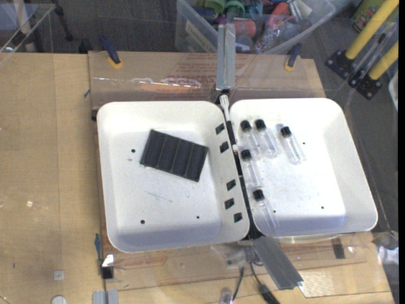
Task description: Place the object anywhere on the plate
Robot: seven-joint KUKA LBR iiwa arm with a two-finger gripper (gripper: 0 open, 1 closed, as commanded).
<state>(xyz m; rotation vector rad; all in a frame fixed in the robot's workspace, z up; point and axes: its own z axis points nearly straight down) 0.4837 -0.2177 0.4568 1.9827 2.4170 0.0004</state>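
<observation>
Whether the tool is spread or pressed together cannot be told. Since the arm reaches in from the right side of the view, the tool's way in passes over the right bin [357, 195] first.

That bin holds the likely objects, five small clear vials [292, 145] with black caps, which makes them the nearer things for the tool. The plate [174, 156], a dark ribbed rectangle, lies in the left bin [117, 233], beyond the wall where the two bins meet. The carry would therefore run away from the arm's side and across that wall.

All the vials lie on their sides, with caps toward the far edge of the worktop [44, 170] and clear bodies trailing toward the near edge. Their long axes lean slightly from upper left to lower right. Three sit near the far end of the bin, and the one nearest the arm's side stands a little apart from the other two. Two more lie close along the dividing wall, one behind the other, where I judge a finger would have little room.

The separate vial looks the easiest pick, with the tool closing across its narrow body. The plate's long axis also runs from upper left to lower right, and its top is bare.
</observation>
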